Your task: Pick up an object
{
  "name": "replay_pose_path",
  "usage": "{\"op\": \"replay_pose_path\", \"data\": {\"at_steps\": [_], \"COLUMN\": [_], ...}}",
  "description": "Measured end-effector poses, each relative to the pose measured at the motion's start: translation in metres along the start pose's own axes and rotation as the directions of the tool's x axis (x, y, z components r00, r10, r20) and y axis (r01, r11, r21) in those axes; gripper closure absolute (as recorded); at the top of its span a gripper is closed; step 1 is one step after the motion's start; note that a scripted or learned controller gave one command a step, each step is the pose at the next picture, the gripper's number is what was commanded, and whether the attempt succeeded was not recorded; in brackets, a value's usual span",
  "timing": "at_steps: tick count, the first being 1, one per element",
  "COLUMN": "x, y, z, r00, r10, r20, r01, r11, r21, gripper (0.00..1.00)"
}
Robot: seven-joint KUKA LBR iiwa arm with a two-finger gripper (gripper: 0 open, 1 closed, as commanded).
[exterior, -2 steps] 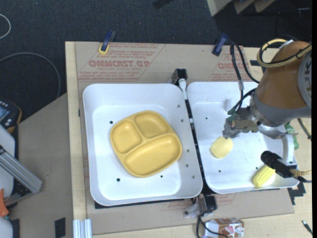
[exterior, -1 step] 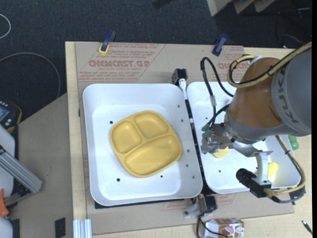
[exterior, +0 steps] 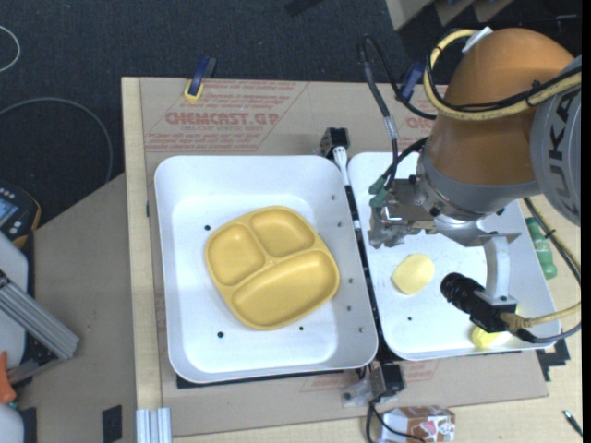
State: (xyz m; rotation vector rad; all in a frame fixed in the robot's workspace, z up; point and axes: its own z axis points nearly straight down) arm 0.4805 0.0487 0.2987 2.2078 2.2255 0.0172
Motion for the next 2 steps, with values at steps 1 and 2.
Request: {"op": "replay_pose_path", "data": {"at_steps": [1,2], "x": [-0.017,0.023], "y": [0.002,0.0], "z": [-0.127,-0.115], "r00": [1.0,1.0], "r10": [0.007,0.004], "r20": [0.002,0.002], "r01": [-0.007,-0.004], "r11": [1.0,1.0], "r21": [-0.005,0.015], "gripper": [1.0,1.0]}}
